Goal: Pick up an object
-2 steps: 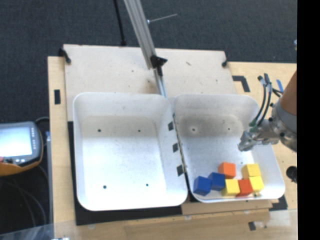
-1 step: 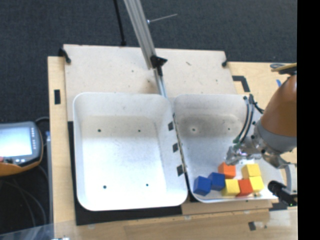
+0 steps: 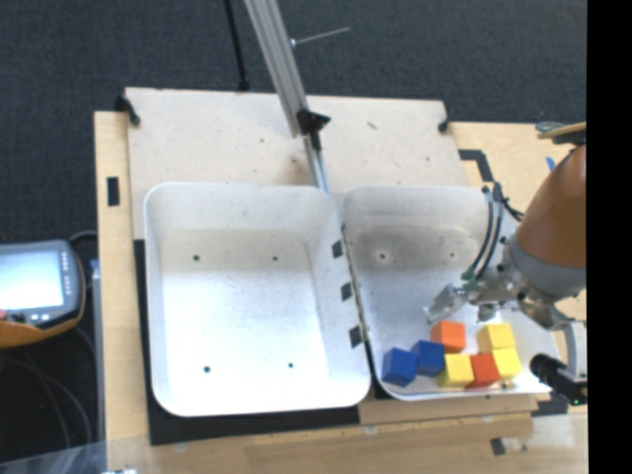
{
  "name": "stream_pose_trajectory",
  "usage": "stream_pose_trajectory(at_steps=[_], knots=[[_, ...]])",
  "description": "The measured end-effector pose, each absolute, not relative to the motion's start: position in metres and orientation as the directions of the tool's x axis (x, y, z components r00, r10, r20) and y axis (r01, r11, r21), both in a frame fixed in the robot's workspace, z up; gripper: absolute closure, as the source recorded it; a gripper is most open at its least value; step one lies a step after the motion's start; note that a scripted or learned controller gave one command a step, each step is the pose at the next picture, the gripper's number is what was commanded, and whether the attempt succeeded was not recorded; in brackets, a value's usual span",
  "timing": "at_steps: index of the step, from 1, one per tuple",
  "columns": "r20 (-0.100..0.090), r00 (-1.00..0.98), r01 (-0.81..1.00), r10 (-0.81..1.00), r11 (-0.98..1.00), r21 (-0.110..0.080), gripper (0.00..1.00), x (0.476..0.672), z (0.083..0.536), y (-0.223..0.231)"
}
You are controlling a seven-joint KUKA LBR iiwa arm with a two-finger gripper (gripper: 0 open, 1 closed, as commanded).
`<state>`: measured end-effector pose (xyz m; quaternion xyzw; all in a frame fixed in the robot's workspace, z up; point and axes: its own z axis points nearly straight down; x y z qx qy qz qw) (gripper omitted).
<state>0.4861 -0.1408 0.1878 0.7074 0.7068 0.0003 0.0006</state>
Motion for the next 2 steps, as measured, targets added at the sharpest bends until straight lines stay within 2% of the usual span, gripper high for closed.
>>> stream_pose_trajectory(at_steps=[1,2], knots=[[0.000,-0.008,1.000,1.000,0.008,0.008,0.00,0.490,0.243,-0.094],[-0.004,0.002,1.000,1.000,-0.002,0.004,0.00,0.485,0.135,-0.119]])
